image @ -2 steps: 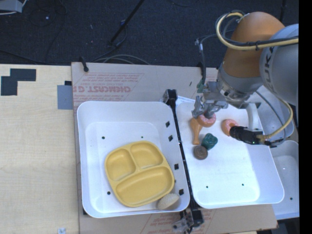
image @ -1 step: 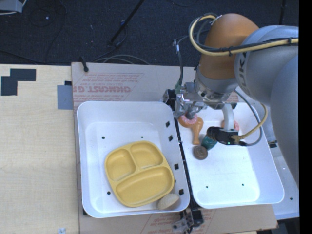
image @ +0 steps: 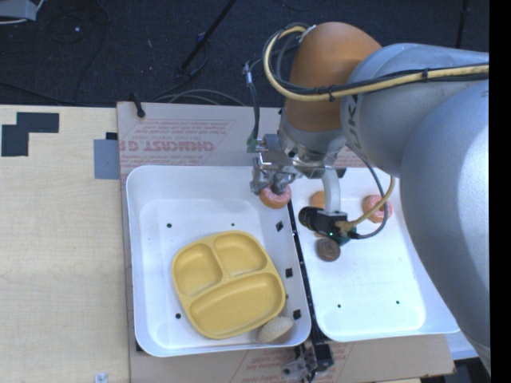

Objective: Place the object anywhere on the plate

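Note:
My gripper (image: 273, 185) hangs over the rim between the two bins, at the left bin's far right corner. A pink, doughnut-like object (image: 276, 197) sits between its fingertips, and the gripper is shut on it. The yellow plate (image: 229, 282), with three compartments, lies in the left bin below and to the left of the gripper, well apart from it. Nothing rests on the plate.
A beige round piece (image: 276, 329) lies by the plate's near right edge. The right bin (image: 375, 309) holds a brown piece (image: 328, 250), a pink ring (image: 375, 207) and an orange piece (image: 318, 199). The arm's bulk covers that bin's far side.

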Robot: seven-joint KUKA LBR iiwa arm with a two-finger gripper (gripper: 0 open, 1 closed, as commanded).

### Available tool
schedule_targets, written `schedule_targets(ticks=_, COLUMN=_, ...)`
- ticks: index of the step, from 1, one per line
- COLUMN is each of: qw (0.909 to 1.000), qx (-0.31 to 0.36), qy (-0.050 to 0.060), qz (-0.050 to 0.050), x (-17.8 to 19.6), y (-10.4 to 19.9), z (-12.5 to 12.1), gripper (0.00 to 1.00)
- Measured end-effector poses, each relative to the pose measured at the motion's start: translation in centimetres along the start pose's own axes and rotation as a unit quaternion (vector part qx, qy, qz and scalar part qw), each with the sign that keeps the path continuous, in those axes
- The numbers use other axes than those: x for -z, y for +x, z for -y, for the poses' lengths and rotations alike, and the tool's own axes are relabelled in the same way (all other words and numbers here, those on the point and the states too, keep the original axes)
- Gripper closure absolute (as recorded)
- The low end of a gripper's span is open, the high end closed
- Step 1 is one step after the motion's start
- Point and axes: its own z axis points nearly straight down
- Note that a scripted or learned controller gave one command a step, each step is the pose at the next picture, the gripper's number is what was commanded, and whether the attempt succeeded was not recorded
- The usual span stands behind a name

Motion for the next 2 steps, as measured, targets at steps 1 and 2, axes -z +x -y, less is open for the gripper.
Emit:
schedule_targets(ticks=1, qw=1.0, qx=0.0, qy=-0.001, qz=0.0, x=1.31, y=5.1, z=-0.34, gripper=1.0)
schedule_targets(ticks=2, qw=1.0, qx=-0.001, qy=0.0, qz=0.001, x=1.24, y=4.94, z=-0.3, gripper=0.0)
